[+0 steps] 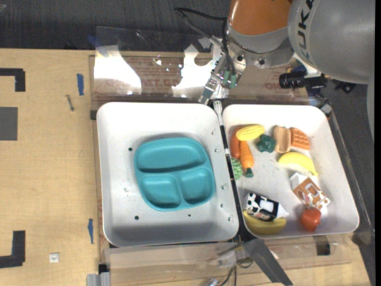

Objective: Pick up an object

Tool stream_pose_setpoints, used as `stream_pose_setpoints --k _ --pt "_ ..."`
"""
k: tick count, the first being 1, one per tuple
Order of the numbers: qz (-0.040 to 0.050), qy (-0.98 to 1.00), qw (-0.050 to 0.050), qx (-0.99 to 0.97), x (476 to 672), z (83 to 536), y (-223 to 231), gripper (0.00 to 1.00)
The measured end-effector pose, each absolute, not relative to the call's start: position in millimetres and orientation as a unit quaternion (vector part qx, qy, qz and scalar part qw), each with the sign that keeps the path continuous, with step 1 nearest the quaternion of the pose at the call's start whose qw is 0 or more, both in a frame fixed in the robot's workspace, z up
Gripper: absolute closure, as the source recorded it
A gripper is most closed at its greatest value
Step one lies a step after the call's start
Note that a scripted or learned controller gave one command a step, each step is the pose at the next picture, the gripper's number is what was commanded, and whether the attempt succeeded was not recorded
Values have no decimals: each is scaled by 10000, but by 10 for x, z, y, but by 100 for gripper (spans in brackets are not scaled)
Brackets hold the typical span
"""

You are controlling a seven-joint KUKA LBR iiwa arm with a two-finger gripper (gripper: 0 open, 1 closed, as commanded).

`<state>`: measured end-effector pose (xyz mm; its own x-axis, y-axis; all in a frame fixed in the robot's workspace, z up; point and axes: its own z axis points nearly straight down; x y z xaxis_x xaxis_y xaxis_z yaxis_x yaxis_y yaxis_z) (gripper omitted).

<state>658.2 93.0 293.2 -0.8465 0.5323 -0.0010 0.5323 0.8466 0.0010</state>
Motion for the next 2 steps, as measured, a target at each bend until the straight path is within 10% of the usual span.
stream_pose_setpoints --k 2 --pt "-4 9838 -11 1791 6496 2541 845 100"
